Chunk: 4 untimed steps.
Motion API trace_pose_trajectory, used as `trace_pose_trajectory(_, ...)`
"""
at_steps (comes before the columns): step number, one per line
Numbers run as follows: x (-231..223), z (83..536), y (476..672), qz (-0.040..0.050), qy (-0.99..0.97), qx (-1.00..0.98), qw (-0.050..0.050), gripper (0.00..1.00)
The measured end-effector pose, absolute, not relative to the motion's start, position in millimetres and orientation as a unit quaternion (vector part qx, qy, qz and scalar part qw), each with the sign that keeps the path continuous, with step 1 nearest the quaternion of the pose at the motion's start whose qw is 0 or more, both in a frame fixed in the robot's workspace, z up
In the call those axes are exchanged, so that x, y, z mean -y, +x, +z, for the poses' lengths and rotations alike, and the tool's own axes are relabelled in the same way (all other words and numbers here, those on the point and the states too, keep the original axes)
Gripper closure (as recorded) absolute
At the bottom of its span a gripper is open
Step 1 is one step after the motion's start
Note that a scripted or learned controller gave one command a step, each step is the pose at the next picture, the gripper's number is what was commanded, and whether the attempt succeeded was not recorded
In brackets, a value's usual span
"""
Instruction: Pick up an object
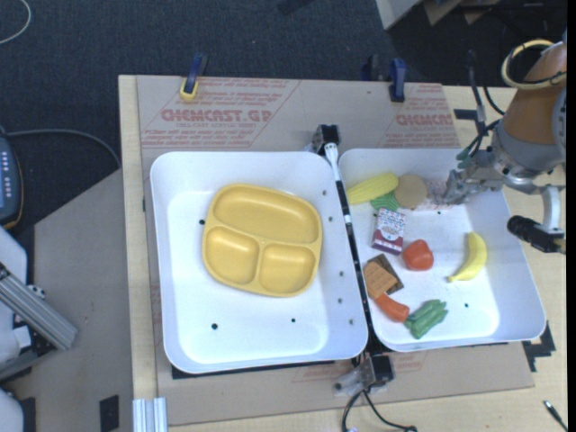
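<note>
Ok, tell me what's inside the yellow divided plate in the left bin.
The yellow three-compartment plastic plate in the left white bin shows bare yellow in all three sections; nothing lies in them. Whatever is beneath the plate is covered.

Red print on the brown protective sheet (297,106) covering the surface, far side beyond the bins. Left block reads "CHEMCAST GP" in large outlined letters, with lines of smaller red type above and below it, too small to read. The same print repeats to the right, beyond the right bin, partly cut off by the bin's far rim; only "CHEMCAST" can be made out there. Small red-and-white packet (390,230) in the right bin, near the divider, carries printing, but it is too blurred to read.
</note>
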State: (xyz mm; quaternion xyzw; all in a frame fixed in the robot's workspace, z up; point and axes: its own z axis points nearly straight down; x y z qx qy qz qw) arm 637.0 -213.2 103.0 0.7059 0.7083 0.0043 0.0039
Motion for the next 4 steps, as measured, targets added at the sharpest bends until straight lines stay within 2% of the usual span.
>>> trace_pose_trajectory(2, 208.2, 208.7, 646.1, 0.0016, 0.707, -0.707, 0.004, 1.00)
trace_pose_trajectory(3, 208.5, 226.8, 647.2, 0.0012, 0.707, -0.707, 0.003, 1.00)
trace_pose_trajectory(4, 165.6, 237.8, 615.9, 0.0002, 0.706, -0.708, -0.001, 1.00)
